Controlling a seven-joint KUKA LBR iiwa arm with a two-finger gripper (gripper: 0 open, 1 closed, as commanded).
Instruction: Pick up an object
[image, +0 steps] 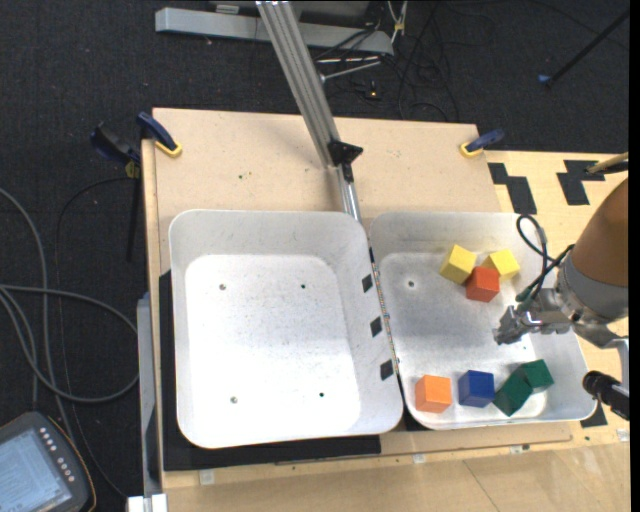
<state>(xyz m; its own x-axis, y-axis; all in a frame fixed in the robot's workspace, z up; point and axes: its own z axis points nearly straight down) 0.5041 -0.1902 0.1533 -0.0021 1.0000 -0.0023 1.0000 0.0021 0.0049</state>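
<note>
Gripper (512, 330) hangs over right bin (420, 290), jaw state can't tell; nothing seen held. Blocks sit apart in 2 clusters, so green block (524, 385) approx nearest pick

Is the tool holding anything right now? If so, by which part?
Nothing visibly held. The tool hovers over bare floor of the right white bin, apart from the red wooden cube and the green wooden blocks.

Two white bins (200, 300) sit side by side. In the right bin (420, 300): two yellow blocks (459, 264), one red block (483, 284), one orange block (433, 393), one blue block (477, 388), two green blocks (514, 393).
</note>
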